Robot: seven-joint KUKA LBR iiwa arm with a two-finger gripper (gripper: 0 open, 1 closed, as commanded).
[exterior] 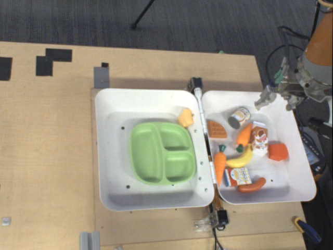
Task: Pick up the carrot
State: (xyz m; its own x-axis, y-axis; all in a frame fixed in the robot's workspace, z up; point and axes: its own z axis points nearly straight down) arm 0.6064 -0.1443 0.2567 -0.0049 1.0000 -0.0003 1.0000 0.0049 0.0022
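In the right bin [299,163], the near edge carries a sausage [252,184] and, just beside it, a small red-and-white carton [239,175]. Against the bin's left wall, toward its near-left corner, lies the carrot [220,165]: orange, with a green top at its far end [222,148], so its long axis runs near-to-far, almost parallel with the divider between the two bins. A banana [240,159] touches or nearly touches it on the right. A second orange, carrot-like piece [243,136] lies tilted near the bin's centre, beside a red-and-white packet [259,140], with a red block [278,151] toward the right wall. Farther back are a brown waffle-like tile [216,129] and a tin can [239,117].

The left bin [112,155] holds a green divided plate [160,152], and a yellow-orange lump [186,117] sits toward its far-right corner.

The gripper [276,99] hangs over the far-right corner of the right bin, nothing held between its fingers [263,99], which appear spread apart with bare bin floor showing between them. The carrot lies from it diagonally across the bin, toward the near-left, with the can and the packet roughly between. By my judgement the coming move needs a long traverse to that left wall, and a grip closing across the carrot's width.
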